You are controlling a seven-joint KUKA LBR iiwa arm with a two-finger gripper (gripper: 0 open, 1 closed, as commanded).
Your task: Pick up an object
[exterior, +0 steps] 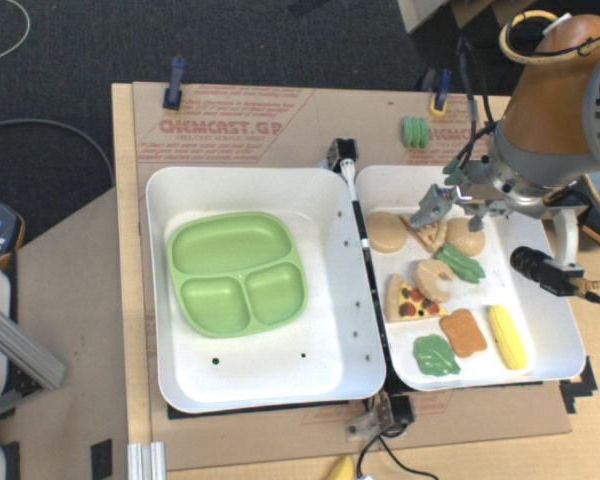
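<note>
Grey gripper [442, 206] open, empty, over right bin [570, 353] far edge | step: approach | next: descend on cracker [430, 235]

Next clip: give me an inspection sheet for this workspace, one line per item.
Surface: brown board bearing two white bins, left bin and right bin.
Job's things: toy food in the right bin: corn, pizza slice, green leaf, round bun, orange piece.
Clutter: green divided tray in the left bin; green clip on the board.
Grippers: gripper low over the right bin's far end, nothing seen between its fingers.
Cables: yellow cable by the arm; white cable on the floor.
Surroundings: dark carpet.
</note>
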